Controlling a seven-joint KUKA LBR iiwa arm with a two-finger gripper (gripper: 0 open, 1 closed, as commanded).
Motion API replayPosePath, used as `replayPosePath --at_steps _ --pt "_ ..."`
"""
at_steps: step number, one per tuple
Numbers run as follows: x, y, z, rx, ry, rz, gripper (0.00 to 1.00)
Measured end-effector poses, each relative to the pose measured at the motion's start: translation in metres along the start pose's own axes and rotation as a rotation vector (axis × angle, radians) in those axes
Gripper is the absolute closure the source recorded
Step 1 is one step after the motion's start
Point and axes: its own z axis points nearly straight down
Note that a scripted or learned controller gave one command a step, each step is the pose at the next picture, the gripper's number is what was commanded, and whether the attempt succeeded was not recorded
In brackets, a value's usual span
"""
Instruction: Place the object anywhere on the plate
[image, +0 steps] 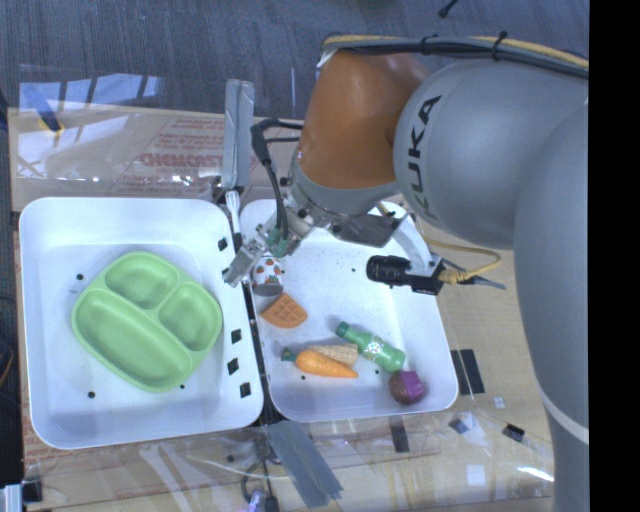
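While I hang at twelve o'clock of the right bin (440, 395), my gripper (258, 258) touches a spotted toy (266, 268); jaw state undeterminable. Green plate (146, 320) lies at nine.

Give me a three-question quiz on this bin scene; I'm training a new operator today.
1. True or false: the green plate lies in the left bin.
2. Which lies nearest the tool? A) purple item B) spotted toy C) green bottle
3. Fill in: the carrot lies in the ____ bin.

Key: 1 true; 2 B; 3 right.
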Motion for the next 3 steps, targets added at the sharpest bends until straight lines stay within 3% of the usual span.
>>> replayPosePath --at_steps 1,2,3 --pt "-0.0003 0.0004 -0.0100 0.000 0.000 -0.002 1.00" --pt "-0.0002 0.0005 -0.0100 0.001 0.000 -0.003 0.00" --pt "-0.0005 0.0009 -0.0199 0.001 -0.001 -0.005 1.00"
